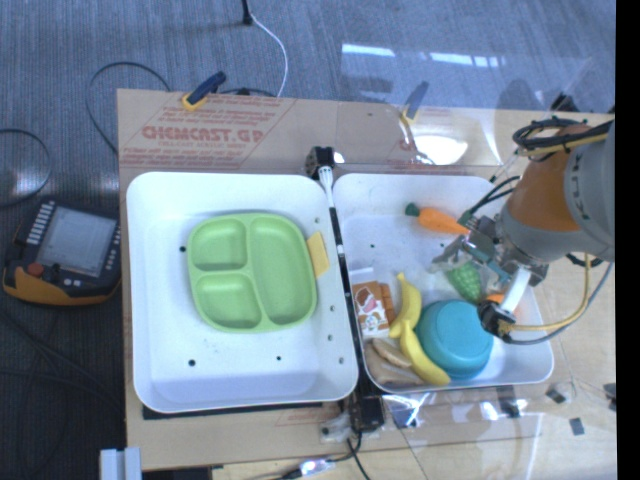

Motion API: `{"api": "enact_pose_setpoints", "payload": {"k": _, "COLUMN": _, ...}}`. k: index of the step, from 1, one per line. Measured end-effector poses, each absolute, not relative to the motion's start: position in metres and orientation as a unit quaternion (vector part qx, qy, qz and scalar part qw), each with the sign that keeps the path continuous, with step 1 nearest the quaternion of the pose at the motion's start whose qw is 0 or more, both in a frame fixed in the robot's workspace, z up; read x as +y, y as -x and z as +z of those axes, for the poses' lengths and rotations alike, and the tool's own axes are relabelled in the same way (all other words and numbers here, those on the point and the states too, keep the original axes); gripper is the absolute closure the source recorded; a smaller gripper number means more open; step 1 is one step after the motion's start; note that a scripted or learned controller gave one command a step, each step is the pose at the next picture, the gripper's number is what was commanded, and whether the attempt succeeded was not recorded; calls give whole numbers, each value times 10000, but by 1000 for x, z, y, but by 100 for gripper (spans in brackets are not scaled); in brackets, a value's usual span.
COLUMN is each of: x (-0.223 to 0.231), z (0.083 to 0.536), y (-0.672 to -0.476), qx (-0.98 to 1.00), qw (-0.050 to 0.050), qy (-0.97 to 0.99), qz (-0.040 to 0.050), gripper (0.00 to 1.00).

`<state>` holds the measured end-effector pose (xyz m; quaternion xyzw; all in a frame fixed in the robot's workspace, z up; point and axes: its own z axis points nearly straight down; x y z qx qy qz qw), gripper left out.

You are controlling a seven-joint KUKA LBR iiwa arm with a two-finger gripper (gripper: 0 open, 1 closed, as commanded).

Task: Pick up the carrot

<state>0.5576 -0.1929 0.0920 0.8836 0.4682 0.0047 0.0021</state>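
Right bin (pixel 520 373) with the carrot (pixel 437 219) lying near its far wall, leafy end toward the left bin (pixel 150 268). The hand (pixel 470 253) hovers just beside the carrot's thick end, over something green; whether it is open or closed cannot be told. A sound pick would centre the hand over the carrot's middle, span its width, and keep clear of the banana (pixel 409 308) and blue bowl (pixel 455 340).

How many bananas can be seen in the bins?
2, both in the right bin: one banana beside the blue bowl, the other curving under its rim. More may be hidden beneath.
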Motion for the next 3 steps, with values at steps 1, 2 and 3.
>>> {"api": "enact_pose_setpoints", "payload": {"k": 1, "x": -199, "z": 91, "y": -629, "qx": 4347, "qw": -126, "qy": -9005, "qz": -2, "gripper": 0}}
{"api": "enact_pose_setpoints", "payload": {"k": 2, "x": -181, "z": 92, "y": -655, "qx": 3616, "qw": -95, "qy": -9317, "qz": -331, "gripper": 0}}
{"api": "enact_pose_setpoints", "payload": {"k": 3, "x": -206, "z": 90, "y": -642, "qx": 2959, "qw": -190, "qy": -9550, "qz": -100, "gripper": 0}}
